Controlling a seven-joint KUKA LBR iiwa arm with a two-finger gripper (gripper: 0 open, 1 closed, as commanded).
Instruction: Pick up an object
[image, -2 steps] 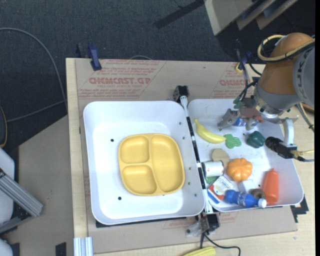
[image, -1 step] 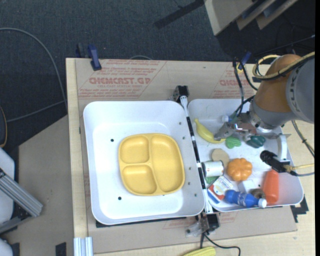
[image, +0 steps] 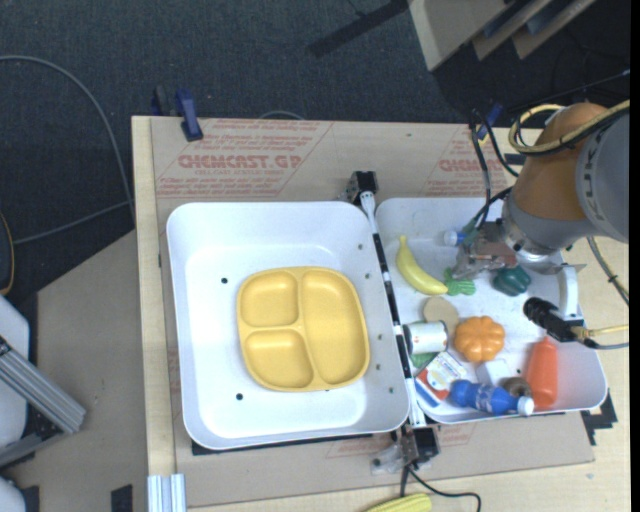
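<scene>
Gripper (image: 483, 255) low in the right bin (image: 590, 385), right side of the frame; cannot tell its state. Banana (image: 418, 270) just left of it, long side slanting from upper left down to lower right. Probably a short move left to reach it.

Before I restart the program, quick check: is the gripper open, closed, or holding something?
Gripper: cannot be told; it sits low in the right bin, beside the banana.
</scene>
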